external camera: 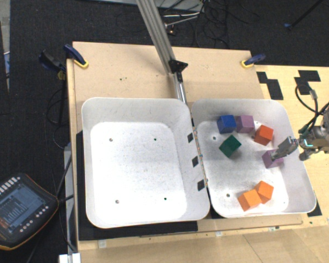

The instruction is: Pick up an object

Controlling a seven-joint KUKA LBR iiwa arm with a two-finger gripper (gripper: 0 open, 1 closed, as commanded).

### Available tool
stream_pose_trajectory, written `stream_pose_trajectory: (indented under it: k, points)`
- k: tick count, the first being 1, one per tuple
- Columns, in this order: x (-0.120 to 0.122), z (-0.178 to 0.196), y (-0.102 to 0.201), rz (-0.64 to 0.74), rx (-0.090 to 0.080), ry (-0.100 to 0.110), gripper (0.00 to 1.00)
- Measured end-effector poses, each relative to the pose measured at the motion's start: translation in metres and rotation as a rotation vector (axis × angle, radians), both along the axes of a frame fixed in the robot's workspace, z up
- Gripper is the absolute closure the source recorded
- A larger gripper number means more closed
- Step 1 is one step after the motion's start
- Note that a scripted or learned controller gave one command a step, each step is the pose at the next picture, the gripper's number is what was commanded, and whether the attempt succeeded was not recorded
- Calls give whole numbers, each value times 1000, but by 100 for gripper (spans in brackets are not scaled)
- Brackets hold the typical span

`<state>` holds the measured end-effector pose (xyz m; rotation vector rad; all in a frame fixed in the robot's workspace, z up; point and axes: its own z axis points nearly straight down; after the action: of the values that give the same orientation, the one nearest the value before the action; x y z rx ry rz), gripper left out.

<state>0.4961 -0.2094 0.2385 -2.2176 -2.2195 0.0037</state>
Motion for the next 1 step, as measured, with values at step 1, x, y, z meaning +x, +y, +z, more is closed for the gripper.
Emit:
stream_pose_trajectory:
  k: [1]
  points:
    - [1,2,0,0,-1,-5,0]
